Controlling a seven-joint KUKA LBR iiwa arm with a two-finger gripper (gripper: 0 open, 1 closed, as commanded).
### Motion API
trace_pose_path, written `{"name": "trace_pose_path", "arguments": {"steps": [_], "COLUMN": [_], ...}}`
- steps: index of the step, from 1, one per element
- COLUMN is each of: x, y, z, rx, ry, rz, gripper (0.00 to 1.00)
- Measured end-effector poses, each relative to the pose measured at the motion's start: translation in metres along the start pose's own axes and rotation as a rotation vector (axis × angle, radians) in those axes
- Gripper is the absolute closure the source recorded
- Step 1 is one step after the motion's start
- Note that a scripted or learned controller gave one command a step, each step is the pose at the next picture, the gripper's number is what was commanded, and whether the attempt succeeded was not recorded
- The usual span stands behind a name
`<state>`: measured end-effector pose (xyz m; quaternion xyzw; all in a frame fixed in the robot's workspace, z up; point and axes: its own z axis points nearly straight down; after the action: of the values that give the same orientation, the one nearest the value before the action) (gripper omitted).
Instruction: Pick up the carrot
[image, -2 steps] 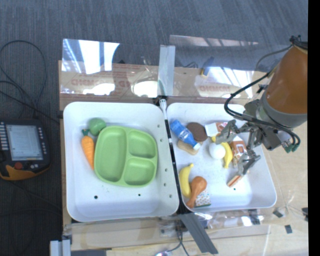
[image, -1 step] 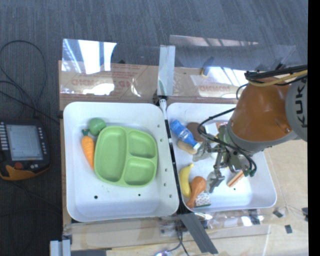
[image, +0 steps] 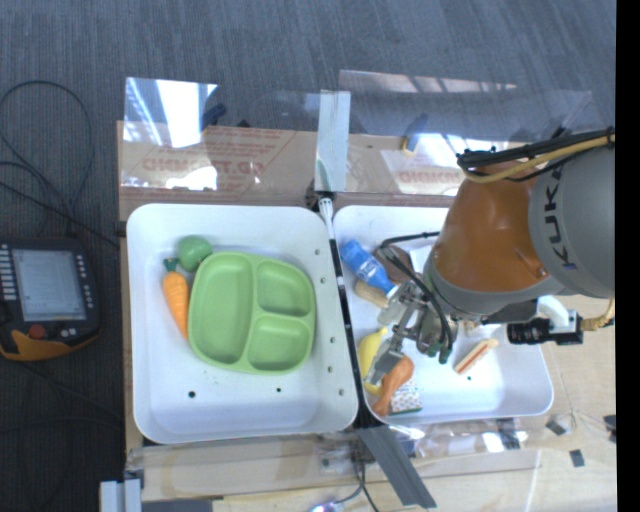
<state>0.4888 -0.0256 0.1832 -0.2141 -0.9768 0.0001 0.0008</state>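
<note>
Reaching in from the right, the end effector (image: 398, 340) hung low over the near left corner of the right bin (image: 520, 400), but whether it was spread or pressed together could not be told from above. Just below it lay an orange object (image: 397, 378) beside a yellow piece (image: 370, 350), with a blue bottle (image: 362, 264) farther back and a small hot dog (image: 474, 355) to the right. The carrot (image: 177, 297) lay in the left bin (image: 230, 415), well apart from the arm, touching the left edge of the green divided plate (image: 252, 311), with a green round vegetable (image: 193, 249) just behind it.
</note>
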Motion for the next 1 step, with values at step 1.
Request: {"name": "trace_pose_path", "arguments": {"steps": [1], "x": [0.0132], "y": [0.017], "z": [0.0], "rx": [0.0], "ry": [-0.001], "rz": [0.089], "gripper": [0.0]}}
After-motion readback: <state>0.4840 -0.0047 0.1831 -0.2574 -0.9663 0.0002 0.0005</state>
